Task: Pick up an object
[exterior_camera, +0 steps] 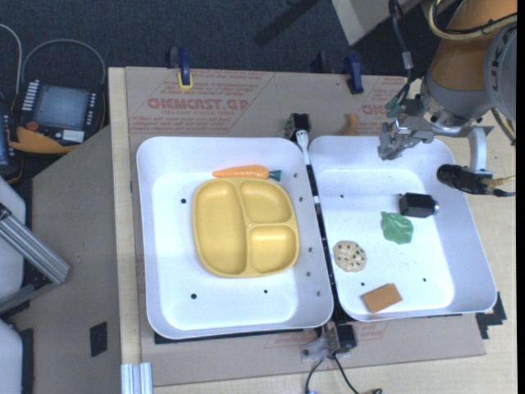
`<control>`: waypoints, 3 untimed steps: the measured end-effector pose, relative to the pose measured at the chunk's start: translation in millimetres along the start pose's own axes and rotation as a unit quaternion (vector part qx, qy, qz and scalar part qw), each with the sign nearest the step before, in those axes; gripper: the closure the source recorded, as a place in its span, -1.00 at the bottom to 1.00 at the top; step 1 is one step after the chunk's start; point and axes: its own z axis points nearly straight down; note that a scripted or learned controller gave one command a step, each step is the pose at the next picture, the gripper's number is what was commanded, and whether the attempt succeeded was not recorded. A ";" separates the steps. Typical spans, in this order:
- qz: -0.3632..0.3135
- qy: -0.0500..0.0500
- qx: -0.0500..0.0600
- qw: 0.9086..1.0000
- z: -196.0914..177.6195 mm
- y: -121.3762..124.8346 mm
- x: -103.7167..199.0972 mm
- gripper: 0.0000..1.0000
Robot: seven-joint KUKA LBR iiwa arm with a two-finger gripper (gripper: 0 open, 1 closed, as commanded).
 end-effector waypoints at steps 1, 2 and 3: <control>0.000 0.000 0.001 1.000 -27.3 1.2 -0.2 1.00; -0.003 0.002 0.002 1.000 -35.2 1.9 61.5 1.00; -0.003 0.002 0.002 1.000 -39.6 4.9 121.9 1.00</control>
